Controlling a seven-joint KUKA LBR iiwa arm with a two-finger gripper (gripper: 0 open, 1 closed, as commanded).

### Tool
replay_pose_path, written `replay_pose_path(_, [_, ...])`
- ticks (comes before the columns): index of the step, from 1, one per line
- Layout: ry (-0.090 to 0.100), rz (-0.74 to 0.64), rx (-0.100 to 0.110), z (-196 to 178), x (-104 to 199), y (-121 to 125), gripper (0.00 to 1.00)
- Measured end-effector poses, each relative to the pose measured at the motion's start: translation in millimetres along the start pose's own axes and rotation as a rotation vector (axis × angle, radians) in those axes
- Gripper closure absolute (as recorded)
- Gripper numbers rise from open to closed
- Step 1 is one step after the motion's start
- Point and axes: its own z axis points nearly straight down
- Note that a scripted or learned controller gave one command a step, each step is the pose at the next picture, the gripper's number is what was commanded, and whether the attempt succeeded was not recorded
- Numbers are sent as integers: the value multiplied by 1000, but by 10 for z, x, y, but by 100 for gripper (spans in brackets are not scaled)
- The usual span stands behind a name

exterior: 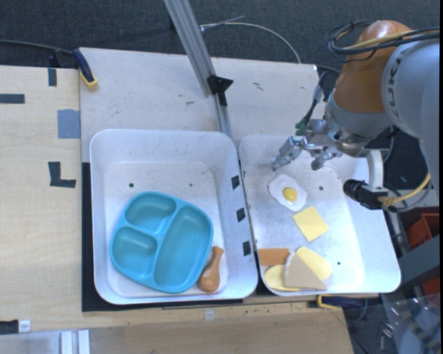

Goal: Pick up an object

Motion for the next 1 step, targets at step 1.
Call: replay_pose_path(1, [-6,4,-9,-1102,-798,12,0])
